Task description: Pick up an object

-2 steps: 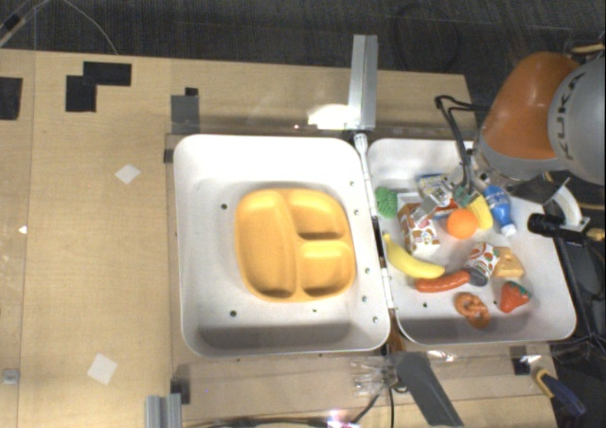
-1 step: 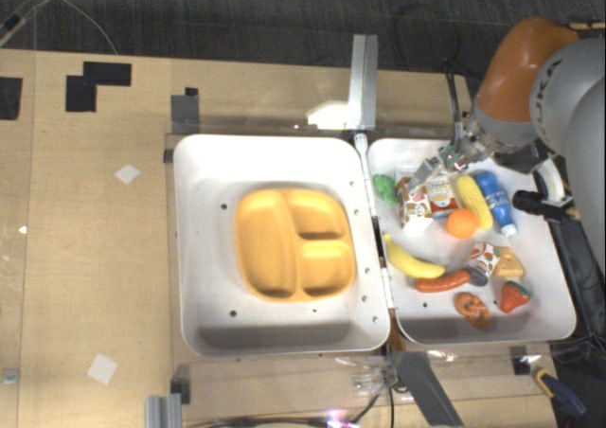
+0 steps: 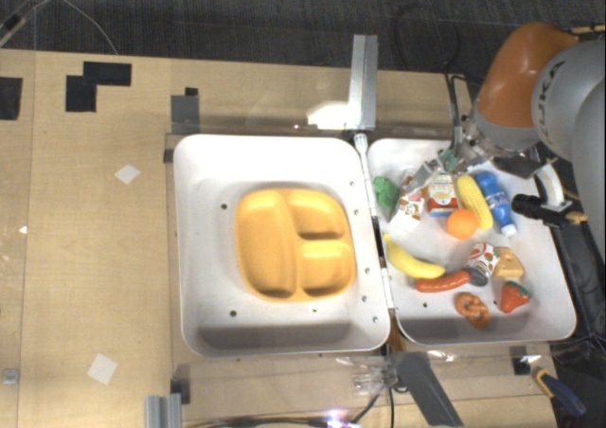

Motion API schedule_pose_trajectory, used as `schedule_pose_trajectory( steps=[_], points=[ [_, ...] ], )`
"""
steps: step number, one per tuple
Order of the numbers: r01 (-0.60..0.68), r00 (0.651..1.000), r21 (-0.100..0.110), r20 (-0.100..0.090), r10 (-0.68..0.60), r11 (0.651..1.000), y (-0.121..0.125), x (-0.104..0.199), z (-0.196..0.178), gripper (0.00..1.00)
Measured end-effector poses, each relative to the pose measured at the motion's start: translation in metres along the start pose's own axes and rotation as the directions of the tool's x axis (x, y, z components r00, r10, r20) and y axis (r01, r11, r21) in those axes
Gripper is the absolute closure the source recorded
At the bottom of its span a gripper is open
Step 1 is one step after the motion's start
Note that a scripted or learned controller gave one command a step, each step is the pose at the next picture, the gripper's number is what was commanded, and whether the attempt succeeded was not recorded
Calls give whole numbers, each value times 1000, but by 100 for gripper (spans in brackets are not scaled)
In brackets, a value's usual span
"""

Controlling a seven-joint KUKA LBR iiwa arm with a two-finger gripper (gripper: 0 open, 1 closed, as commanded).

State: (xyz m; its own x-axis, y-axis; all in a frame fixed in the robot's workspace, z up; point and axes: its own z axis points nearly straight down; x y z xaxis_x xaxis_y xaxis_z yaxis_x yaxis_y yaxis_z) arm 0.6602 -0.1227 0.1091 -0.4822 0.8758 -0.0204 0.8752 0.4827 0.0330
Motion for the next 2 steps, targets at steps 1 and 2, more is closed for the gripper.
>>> schedule_pose_trajectory(
  steps=[1,2],
  points=[
    [-259,966,-7,0,259,966,-19,-24,0,0],
    [-483,875,-2,-3,483,875,-28,-30,1,0]
  ],
)
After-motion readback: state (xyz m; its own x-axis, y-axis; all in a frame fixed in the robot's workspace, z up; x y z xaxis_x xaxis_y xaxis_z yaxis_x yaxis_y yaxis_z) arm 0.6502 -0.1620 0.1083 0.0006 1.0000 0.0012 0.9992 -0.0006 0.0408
